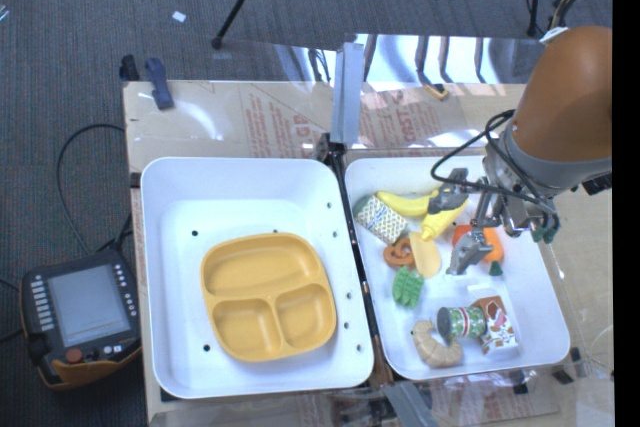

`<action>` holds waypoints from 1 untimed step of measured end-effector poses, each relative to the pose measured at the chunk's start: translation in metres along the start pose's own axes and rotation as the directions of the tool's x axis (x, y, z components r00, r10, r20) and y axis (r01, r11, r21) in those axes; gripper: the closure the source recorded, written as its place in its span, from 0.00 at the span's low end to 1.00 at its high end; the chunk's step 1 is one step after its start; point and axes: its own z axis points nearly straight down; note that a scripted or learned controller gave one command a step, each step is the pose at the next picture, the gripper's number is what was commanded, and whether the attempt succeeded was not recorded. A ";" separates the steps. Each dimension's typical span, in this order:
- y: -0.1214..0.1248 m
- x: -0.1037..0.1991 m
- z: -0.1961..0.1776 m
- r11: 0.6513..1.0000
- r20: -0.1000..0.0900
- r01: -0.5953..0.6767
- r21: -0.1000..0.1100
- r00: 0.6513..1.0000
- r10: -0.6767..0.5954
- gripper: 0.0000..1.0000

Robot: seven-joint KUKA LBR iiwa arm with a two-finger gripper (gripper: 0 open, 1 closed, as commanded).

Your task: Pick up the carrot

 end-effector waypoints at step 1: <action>-0.069 -0.020 0.062 0.999 -0.008 -0.033 -0.001 0.999 0.033 0.00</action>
